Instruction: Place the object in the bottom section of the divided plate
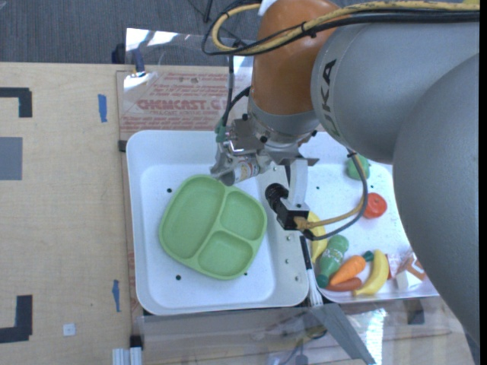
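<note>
One green divided plate [213, 226] in left bin [144, 204], long axis diagonal.

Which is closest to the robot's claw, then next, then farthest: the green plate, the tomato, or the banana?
From the gripper:
1. Green plate, just below it in the left bin.
2. Tomato, off to the right in the right bin.
3. Banana, at the right bin's bottom edge.

A green divided plate [214, 236] lies in the left white bin [152, 204] at frame centre, and the hand [237, 166] hangs just above its upper rim. Lower right, the second bin [338, 181] holds a carrot [348, 270], banana [376, 273] and tomato [375, 205]
</note>
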